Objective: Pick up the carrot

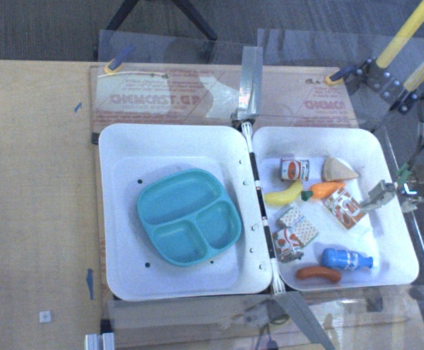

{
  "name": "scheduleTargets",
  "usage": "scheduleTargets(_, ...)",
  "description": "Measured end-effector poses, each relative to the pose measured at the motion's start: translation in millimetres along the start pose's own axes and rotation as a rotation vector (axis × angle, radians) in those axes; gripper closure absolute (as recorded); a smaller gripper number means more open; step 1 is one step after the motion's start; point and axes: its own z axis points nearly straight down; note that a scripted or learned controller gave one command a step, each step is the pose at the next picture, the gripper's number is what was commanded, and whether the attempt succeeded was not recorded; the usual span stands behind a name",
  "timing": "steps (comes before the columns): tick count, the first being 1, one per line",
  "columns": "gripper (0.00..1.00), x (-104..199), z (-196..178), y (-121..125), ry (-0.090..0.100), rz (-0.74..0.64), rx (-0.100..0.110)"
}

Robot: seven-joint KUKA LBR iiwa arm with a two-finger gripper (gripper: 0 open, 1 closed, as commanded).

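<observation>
I am watching the carrot (pixel 324 190) lying in the right bin (pixel 395 240), between the banana (pixel 283 195) and the snack packet (pixel 345 208), below the bread wedge (pixel 339 170). The claw (pixel 384 193) is hanging near the bin's right wall; I cannot tell its state. I judge the approach is underway: next, moving left over the carrot.

Count: 2 white bins, left bin (pixel 117 217) and right bin (pixel 394 239). 1 teal divided plate (pixel 189 216). 1 carrot (pixel 324 190), 1 banana (pixel 284 195), 1 sausage (pixel 318 273), 1 blue bottle (pixel 346 259), 1 can (pixel 294 170), 1 wedge (pixel 339 169). 3 small printed cartons: (pixel 299 224), (pixel 288 244), (pixel 344 208).
</observation>
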Motion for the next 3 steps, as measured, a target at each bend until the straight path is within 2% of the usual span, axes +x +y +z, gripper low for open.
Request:
scheduleTargets(1,0.0,50.4,79.3,37.9,0.0,-0.06,0.0)
scheduleTargets(2,0.0,-1.2,146.3,62.9,-0.003,-0.29,-0.004)
scheduleTargets(3,0.0,23.0,159.5,130.0,-0.005,-0.408,-0.01)
